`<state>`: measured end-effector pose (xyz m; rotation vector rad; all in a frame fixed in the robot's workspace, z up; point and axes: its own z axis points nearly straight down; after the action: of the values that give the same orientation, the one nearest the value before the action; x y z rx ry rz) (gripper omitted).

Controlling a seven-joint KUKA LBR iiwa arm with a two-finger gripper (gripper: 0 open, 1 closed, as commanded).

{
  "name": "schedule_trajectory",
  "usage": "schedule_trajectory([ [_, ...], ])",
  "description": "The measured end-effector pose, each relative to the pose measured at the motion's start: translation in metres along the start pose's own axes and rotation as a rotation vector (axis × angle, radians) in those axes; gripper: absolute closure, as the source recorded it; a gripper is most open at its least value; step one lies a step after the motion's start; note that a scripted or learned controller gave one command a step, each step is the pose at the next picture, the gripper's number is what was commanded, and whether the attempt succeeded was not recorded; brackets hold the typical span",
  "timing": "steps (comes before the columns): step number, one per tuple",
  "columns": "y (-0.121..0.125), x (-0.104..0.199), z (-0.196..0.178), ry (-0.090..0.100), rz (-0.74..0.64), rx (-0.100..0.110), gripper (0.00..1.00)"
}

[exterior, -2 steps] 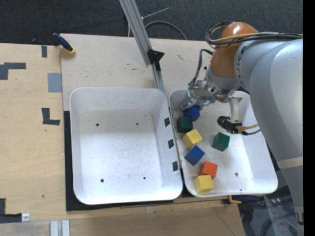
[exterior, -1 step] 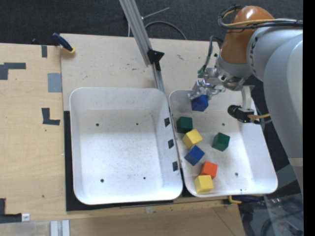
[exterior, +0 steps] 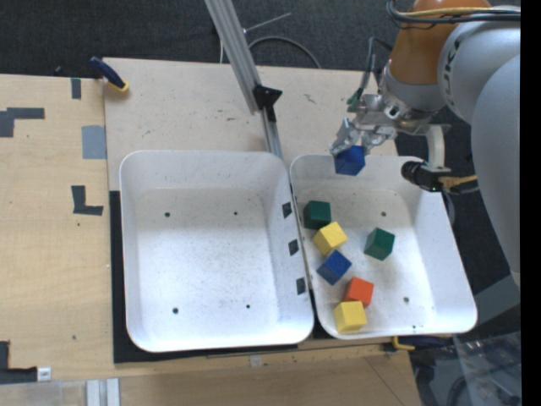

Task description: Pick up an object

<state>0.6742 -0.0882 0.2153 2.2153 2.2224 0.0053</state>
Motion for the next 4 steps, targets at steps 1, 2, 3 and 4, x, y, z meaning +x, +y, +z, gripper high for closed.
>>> schedule_trajectory([
  [1,-0.003,0.010,-0.053,0.000,0.000,0.001,1.00],
  [2,-0.027,0.057,-0.056,0.002,-0.002,0.008,1.00],
  [3,-0.057,0.108,-0.055,0.002,-0.003,0.009,1.00],
  [4,-0.086,0.147,-0.053,0.001,-0.002,0.010,1.00],
])
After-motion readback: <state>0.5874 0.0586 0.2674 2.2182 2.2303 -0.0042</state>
